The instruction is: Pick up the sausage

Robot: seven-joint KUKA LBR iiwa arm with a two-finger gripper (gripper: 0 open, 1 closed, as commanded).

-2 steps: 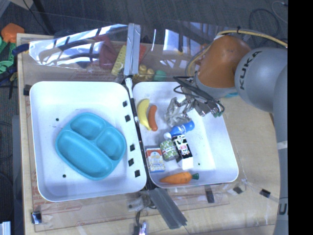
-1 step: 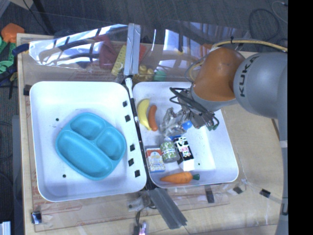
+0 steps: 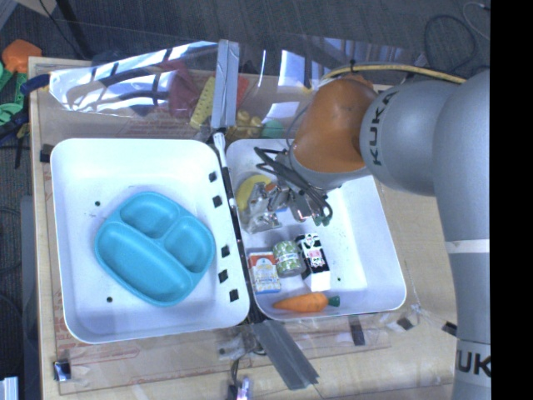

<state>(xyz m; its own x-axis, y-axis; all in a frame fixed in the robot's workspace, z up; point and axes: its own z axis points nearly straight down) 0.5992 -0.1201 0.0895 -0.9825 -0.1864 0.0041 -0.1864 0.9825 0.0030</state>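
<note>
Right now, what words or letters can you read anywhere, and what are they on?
"KUKA" on the arm, running down its grey shell, partly cut off by the curve.
"KU" on the arm's lower part, at the bottom right; the rest is cut off.
The small red and white carton, the black and white carton and the green jar have printing, but it is too small and blurred to read.

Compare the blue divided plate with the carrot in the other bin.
The blue divided plate lies in the left bin; the carrot lies in the right bin, near its front wall. The plate is broad, with three compartments; the carrot is small and slender. The plate is light blue; the carrot is orange with a green end. Both lie flat, apart from the gripper.
</note>
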